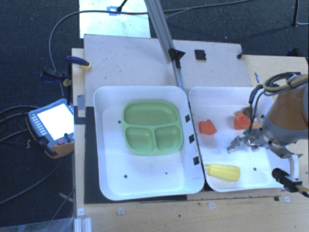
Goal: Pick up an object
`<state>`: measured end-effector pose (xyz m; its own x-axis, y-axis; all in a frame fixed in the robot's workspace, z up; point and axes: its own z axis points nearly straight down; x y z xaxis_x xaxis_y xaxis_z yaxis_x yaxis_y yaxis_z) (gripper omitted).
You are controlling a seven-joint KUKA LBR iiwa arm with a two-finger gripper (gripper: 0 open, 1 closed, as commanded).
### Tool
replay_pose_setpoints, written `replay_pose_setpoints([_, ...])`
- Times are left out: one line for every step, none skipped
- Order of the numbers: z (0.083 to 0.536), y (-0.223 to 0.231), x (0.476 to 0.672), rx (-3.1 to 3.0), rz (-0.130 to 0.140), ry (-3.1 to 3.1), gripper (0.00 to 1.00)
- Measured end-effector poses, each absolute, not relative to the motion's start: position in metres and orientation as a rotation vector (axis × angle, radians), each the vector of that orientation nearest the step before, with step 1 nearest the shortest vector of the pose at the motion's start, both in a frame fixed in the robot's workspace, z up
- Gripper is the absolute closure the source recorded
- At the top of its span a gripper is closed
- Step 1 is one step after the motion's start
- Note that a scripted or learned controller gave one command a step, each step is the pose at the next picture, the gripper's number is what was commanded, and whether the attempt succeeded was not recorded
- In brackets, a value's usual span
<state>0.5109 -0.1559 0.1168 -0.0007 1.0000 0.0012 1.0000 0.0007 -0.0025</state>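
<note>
The end effector (236, 145) hangs low inside the right bin (219, 96), its metal tip pointing left toward the bin's middle; how it is set cannot be told at this size, and no object shows in it. Just beyond it, on the far side, lies an orange round object (242, 122), and to the left of that a red-orange piece (207, 127) rests on the bin floor, apart from the tip. Nearer the front edge, a yellow object (223, 172) lies on its side. The left bin (108, 178) carries a green divided plate (153, 127). Both bins sit on the worktop (125, 57).
</note>
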Motion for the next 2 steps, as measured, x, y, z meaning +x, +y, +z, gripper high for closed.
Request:
replay_pose_setpoints([0.086,-0.156,0.513,-2.223,-0.004,-2.224,0.00])
replay_pose_setpoints([0.099,-0.157,0.515,-2.231,-0.009,-2.230,1.00])
